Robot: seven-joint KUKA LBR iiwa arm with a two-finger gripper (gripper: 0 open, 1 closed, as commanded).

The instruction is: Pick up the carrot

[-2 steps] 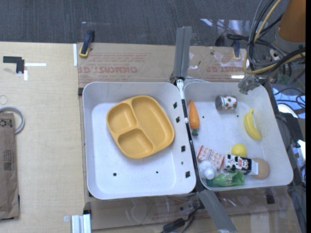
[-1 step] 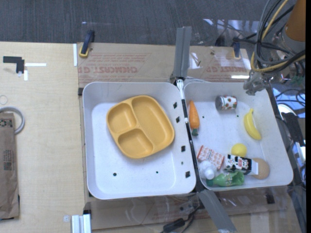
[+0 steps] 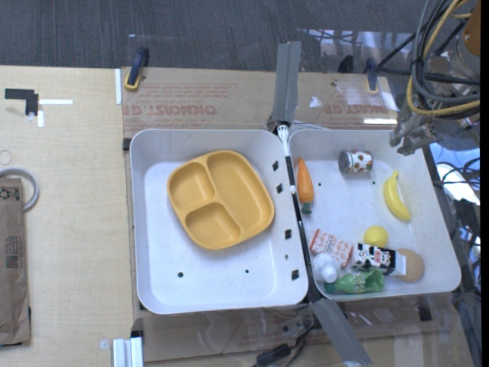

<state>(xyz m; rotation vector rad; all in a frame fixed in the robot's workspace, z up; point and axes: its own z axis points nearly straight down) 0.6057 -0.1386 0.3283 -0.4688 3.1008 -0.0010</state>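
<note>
The carrot [image 3: 304,182] is orange with a green stub at its near end. It lies lengthwise against the left wall of the right bin [image 3: 435,205], close to the divider. My gripper [image 3: 409,138] hangs over the bin's far right corner, well to the right of the carrot and apart from it. Cables and the wrist partly cover it. Nothing shows in its grasp.
The right bin also holds a small can [image 3: 356,161], a banana [image 3: 395,197], a lemon [image 3: 375,236], a red-and-white carton [image 3: 331,245], a cow-print box [image 3: 374,258], a green packet [image 3: 355,283] and a brown round item [image 3: 412,264]. A yellow divided plate [image 3: 220,199] lies in the left bin [image 3: 153,281].
</note>
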